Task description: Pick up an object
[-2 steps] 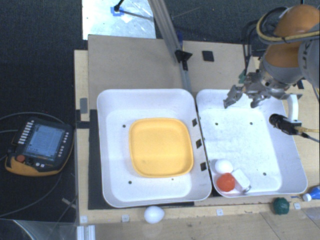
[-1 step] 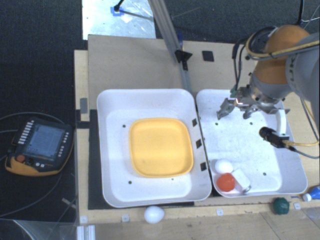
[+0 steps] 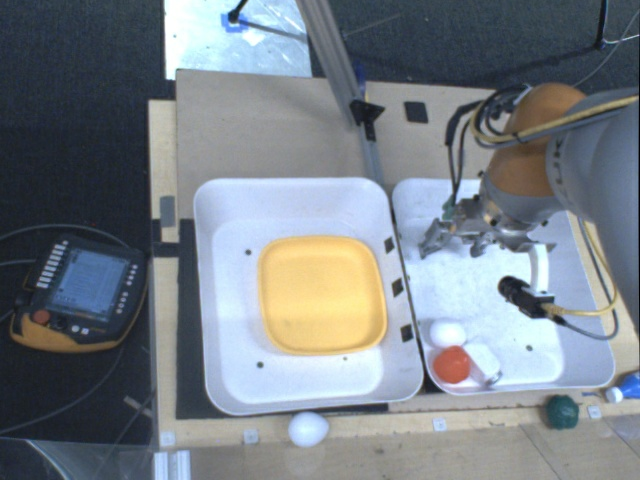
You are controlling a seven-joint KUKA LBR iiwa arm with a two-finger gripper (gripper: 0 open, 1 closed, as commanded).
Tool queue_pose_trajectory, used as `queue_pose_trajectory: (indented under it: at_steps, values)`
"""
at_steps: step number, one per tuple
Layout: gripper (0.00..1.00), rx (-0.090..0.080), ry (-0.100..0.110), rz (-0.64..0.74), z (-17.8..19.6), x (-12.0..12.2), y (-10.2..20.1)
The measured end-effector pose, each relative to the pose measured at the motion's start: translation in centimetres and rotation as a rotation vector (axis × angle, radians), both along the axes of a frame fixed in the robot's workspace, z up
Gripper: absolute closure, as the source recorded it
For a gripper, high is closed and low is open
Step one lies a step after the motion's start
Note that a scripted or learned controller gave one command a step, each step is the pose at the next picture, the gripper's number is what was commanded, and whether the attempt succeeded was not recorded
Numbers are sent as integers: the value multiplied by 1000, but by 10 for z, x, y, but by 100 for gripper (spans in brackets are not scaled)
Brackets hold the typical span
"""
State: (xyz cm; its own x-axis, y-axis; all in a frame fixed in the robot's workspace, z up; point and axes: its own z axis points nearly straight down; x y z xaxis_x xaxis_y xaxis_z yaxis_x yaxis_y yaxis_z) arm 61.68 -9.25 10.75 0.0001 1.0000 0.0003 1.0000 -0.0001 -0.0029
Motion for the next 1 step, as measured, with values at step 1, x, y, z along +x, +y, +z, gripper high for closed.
queue_pose_trajectory:
  at_steps: [1]
  values:
    - [100,0,-5,0,13,2,0]
